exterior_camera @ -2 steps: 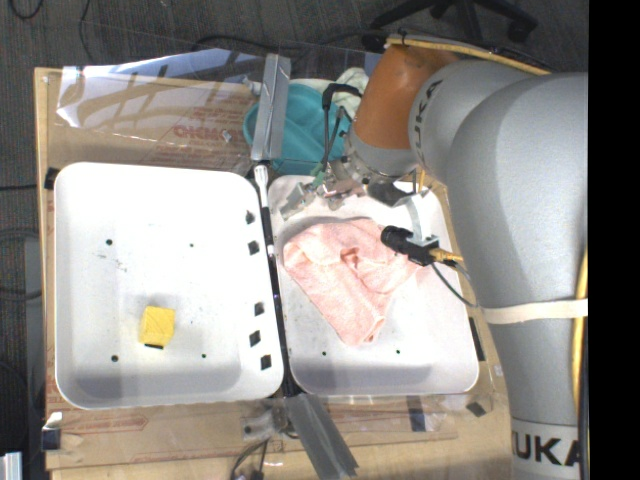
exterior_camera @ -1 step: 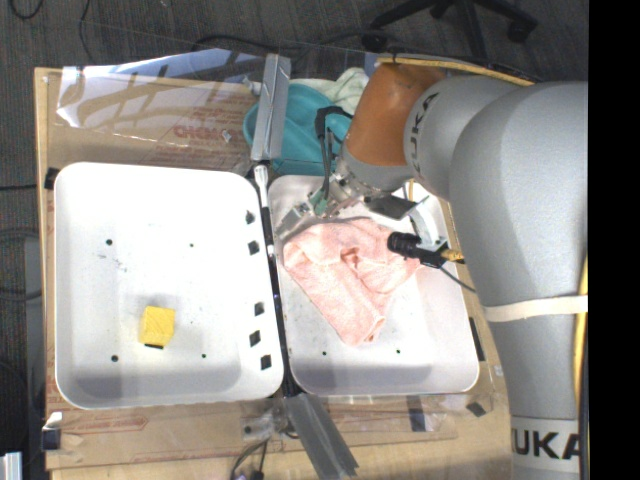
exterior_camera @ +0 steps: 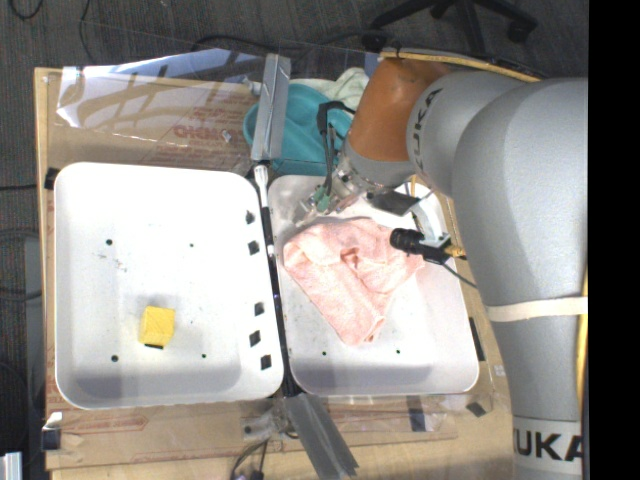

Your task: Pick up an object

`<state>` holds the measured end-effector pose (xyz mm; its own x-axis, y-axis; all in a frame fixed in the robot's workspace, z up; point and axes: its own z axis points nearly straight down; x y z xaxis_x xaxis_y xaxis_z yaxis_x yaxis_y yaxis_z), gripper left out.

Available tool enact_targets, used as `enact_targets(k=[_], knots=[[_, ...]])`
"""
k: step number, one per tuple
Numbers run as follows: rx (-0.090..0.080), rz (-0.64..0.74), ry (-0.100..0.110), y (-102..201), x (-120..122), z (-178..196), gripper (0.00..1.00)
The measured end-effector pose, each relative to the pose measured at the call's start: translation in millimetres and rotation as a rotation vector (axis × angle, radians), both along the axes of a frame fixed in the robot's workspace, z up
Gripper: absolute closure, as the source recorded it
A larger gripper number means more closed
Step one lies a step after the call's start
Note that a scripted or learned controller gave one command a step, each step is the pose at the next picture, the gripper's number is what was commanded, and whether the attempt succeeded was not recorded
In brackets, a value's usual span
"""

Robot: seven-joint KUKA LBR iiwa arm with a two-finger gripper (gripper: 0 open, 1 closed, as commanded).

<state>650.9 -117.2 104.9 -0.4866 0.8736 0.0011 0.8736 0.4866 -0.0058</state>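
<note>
A crumpled pink cloth (exterior_camera: 350, 273) lies in the right bin (exterior_camera: 440, 363), spread from its upper left toward the middle. A small yellow block (exterior_camera: 157, 326) sits in the left bin (exterior_camera: 100, 208), near its front left. My gripper (exterior_camera: 324, 201) reaches down into the back left corner of the right bin, just above the cloth's upper edge. The grey arm with its orange band covers the bin's back right part. Nothing can be made out between the fingers.
Behind the bins lie a teal cloth (exterior_camera: 290, 133) and a pale green cloth (exterior_camera: 347, 86). A clear plastic sheet (exterior_camera: 150, 93) lies on the cardboard at the back left. A metal rail (exterior_camera: 272, 108) stands between the bins at the back.
</note>
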Motion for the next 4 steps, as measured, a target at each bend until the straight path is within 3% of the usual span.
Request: enact_targets(k=[1,2,3,4], knots=[[0.000,-0.154,-0.006,4.8,6.2,122.8,1.00],[0.001,-0.089,0.000,28.0,2.6,126.3,1.00],[0.000,-0.205,0.000,27.2,-10.5,113.7,1.00],[-0.001,-0.469,-0.004,29.1,5.3,91.3,1.00]])
